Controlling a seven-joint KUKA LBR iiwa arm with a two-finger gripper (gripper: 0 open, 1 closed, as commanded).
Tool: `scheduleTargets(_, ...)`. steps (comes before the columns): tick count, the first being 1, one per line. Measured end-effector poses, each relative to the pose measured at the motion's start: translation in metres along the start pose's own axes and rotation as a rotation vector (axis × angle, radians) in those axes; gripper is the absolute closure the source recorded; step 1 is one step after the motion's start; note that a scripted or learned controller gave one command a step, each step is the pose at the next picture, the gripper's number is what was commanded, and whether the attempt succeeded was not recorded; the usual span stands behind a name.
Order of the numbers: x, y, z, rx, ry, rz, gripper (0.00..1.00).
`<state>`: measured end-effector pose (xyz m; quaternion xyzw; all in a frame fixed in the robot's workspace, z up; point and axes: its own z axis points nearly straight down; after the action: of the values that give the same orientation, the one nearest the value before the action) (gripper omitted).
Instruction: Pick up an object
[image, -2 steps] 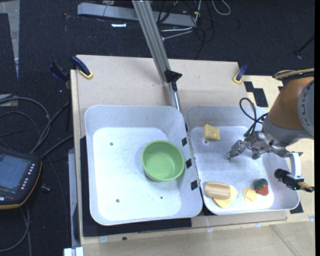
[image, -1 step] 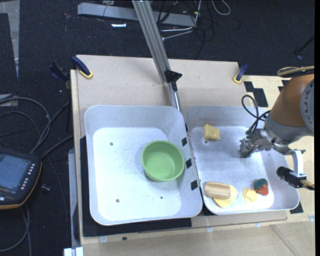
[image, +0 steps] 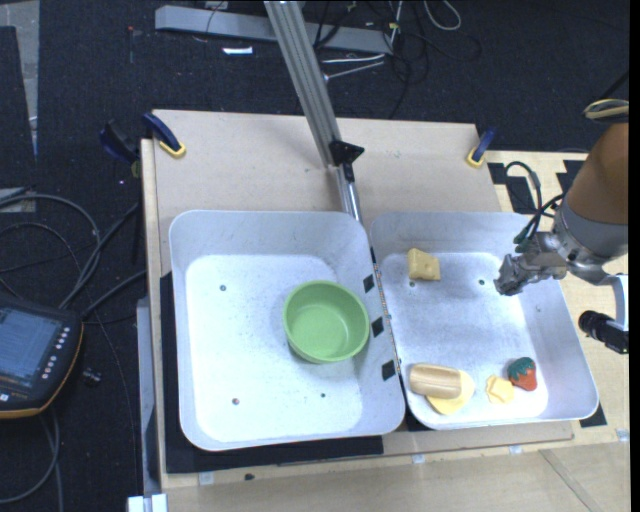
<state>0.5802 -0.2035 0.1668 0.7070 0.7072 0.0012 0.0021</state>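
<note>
My gripper (image: 508, 280) hangs over the right bin (image: 470, 320) near its upper right side, reaching in from the right. Nothing shows between its fingertips. A yellow cheese-like wedge (image: 423, 265) lies to its left in the bin's upper part. Along the bin's front lie a tan bread roll (image: 433, 379) on a yellow piece (image: 450, 400), a small yellow chunk (image: 499, 390) and a red strawberry (image: 523, 373). A green bowl (image: 325, 320) stands in the left bin (image: 230, 330).
A slanted metal pole (image: 312, 90) runs from the top down to the bins' shared edge. Blue-yellow clamps (image: 160, 132) hold the board's back corners. A tablet (image: 30, 355) lies off the bench at left.
</note>
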Motion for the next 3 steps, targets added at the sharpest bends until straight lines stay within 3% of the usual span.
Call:
scheduleTargets(2,-0.004,0.010,-0.091,0.001,0.000,0.000,1.00)
scheduleTargets(3,0.043,0.005,-0.096,0.004,0.002,-0.004,1.00)
